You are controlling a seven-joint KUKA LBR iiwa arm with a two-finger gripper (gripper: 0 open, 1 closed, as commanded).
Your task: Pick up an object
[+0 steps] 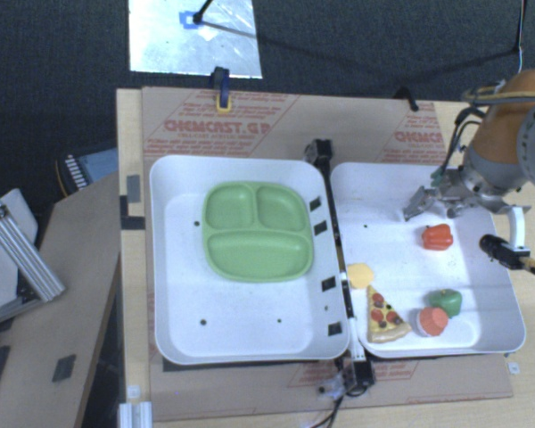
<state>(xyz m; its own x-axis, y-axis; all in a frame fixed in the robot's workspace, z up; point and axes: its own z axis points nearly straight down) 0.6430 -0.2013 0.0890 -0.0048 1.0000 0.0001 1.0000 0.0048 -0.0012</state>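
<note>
The arm point(517, 127) is cut off by the right edge of the frame. Whether the jaws are parted cannot be told. The metal frame point(13, 248) at far left is cropped by the edge.

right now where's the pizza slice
The pizza slice lies in the right bin, at its near left corner, just below a yellow toy and left of a red-orange toy.

A pale green divided tray point(257, 231) is sitting in a white bin point(174, 328), while the other white bin point(495, 324) is showing a red pepper point(437, 236), a yellow piece point(359, 275), a red-dotted pizza slice point(384, 316), a green piece point(447, 300) and an orange-red piece point(432, 322).
</note>
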